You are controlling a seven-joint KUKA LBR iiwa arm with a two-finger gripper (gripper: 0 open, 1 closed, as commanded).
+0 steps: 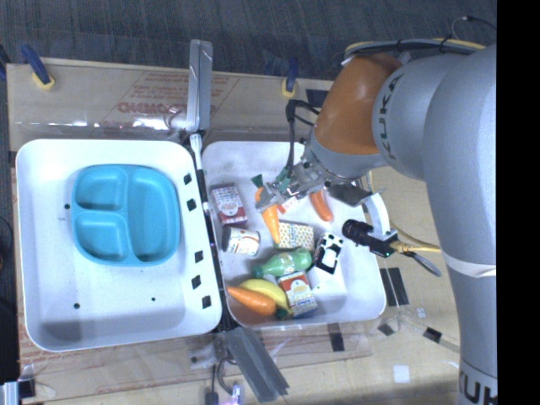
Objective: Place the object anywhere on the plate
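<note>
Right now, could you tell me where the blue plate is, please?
The blue plate lies in the left bin, towards its upper half, across the divider from the toy-filled right bin.

A wooden bench (101,91) carries two shallow white bins: left bin (34,251) at nine o'clock, right bin (363,289) at three.

The big grey arm (447,167) comes in from the right side. It bends down and leans toward the left. It has an orange band (354,104) just above the wrist. Below the band the wrist points down and left. The gripper (283,191) hangs low at the end of it, tipped left.
</note>
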